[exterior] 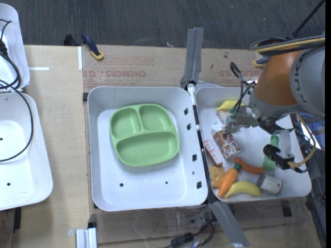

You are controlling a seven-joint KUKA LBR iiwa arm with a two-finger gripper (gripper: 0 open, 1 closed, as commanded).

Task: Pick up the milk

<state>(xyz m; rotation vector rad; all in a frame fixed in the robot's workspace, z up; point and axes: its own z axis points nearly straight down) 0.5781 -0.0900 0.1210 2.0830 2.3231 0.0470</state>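
Note:
The milk [226, 144] is a small brown-and-white carton lying tilted on the floor of the right bin [289, 190], near its left side. My gripper [232, 123] hangs just above the carton's upper end, at the tip of the grey arm with the orange band [276, 84]. The gripper's tip is dark and merges with the items under it. Nothing visibly sits in the gripper.
A flat red-and-white pack [211, 152] lies left of the milk. Around them are a yellow item [226, 105], a carrot [228, 181], a banana [244, 189], an orange piece [249, 166], a green bottle [270, 158] and a grey can [269, 184]. The left bin [103, 190] holds a green divided plate [145, 134].

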